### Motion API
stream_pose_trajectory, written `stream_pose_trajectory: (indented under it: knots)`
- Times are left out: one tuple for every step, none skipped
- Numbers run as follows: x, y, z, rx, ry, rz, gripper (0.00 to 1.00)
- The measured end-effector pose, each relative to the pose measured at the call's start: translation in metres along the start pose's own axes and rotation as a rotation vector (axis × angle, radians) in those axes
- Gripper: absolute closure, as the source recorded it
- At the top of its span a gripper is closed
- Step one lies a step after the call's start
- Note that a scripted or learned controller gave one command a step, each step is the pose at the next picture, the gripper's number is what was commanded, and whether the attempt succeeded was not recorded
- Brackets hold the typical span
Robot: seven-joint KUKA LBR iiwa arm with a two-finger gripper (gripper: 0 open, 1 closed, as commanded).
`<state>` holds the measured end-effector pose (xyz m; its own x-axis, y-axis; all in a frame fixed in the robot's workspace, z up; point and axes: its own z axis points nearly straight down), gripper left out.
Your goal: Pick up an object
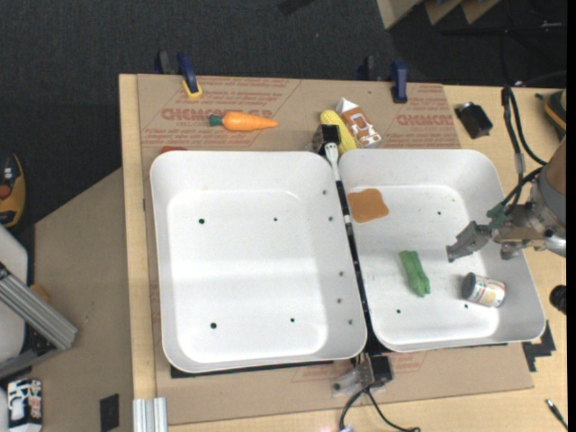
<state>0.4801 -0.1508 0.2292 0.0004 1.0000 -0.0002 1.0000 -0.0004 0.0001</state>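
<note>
The right bin (450,165) holds three things: a flat brown piece (368,205) near its left wall, a green oblong piece (415,272) in the middle, and a small tin can (484,291) lying on its side near the right wall. My gripper (488,247) hangs over the right side of this bin, just above the can in the image. Its fingers are spread open, with one fingertip (463,247) pointing left toward the green piece. Nothing sits between them.
The left bin (171,241) lies beside the right one. Behind the bins on the board lie an orange carrot (243,122), a yellow corn cob (333,122) and a small carton (361,126). Two blue clamps (189,75) grip the board's far edge.
</note>
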Motion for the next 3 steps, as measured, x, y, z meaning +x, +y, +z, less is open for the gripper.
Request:
stream_pose_trajectory:
  knots:
    - [0.046,-0.003,0.105,0.011,0.005,-0.003,0.00]
    - [0.042,-0.001,0.088,-0.002,-0.001,0.001,1.00]
    - [0.168,0.009,-0.021,-0.013,0.005,-0.017,1.00]
